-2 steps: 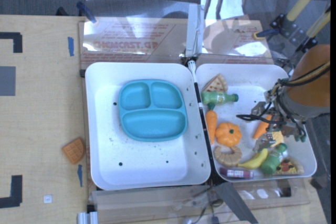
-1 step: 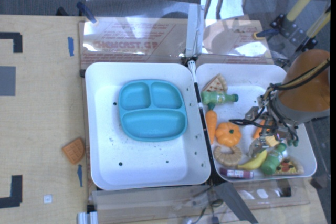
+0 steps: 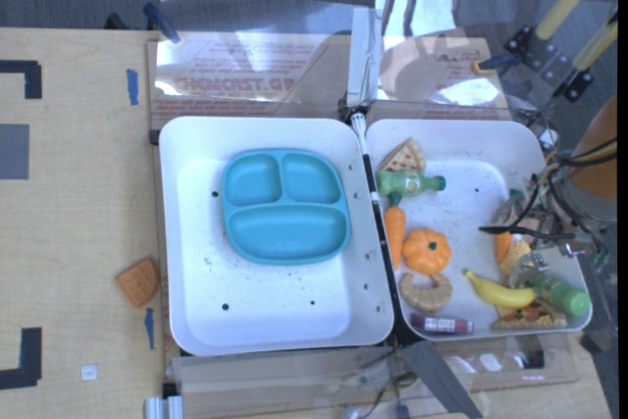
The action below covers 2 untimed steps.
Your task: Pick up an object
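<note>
Camera view from above is given of 2 shallow white bins side by side. The gripper is seen at 3 o'clock in the right bin, as a tangle of dark thin parts and cables low over the toys; whether it is open or closed cannot be told, and nothing is seen held.

A small orange piece lies just beside it. At 5 o'clock from it a curved yellow banana is seen, smooth and glossy, with a green bottle and a pizza slice beyond. Near the bin's centre a ribbed orange pumpkin rests beside a slender carrot. At 12 o'clock from the pumpkin a second green bottle lies on its side, next to a tan waffle wedge. A ring-shaped pale bagel sits at 6 o'clock from the pumpkin.

The left bin holds a turquoise plastic plate with 3 compartments. On the wooden bench, a square waffle lies at 9 o'clock of that bin.
</note>
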{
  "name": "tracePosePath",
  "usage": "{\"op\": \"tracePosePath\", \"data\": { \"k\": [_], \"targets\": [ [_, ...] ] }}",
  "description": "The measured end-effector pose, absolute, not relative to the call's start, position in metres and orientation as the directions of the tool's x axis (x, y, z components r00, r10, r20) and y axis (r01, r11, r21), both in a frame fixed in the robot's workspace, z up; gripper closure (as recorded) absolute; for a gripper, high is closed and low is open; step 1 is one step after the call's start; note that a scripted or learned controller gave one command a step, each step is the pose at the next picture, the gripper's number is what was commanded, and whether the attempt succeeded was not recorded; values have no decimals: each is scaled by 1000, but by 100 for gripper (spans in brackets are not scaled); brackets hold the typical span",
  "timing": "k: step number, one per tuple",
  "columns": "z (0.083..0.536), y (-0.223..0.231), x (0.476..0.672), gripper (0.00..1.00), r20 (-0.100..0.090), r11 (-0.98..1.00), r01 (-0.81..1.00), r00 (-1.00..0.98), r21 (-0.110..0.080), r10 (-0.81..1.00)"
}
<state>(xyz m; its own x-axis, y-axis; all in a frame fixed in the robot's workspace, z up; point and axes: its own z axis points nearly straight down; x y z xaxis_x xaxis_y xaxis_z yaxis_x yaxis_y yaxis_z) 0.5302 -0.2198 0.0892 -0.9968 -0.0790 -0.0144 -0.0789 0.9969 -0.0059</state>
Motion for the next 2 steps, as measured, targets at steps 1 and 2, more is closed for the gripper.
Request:
{"op": "tracePosePath", "data": {
  "k": [1,2],
  "targets": [
    [103,-218,535,100,-28,997,-82,-996,-9,-82],
    [90,-207,575,100,-11,983,183,-983,0,183]
  ]
}}
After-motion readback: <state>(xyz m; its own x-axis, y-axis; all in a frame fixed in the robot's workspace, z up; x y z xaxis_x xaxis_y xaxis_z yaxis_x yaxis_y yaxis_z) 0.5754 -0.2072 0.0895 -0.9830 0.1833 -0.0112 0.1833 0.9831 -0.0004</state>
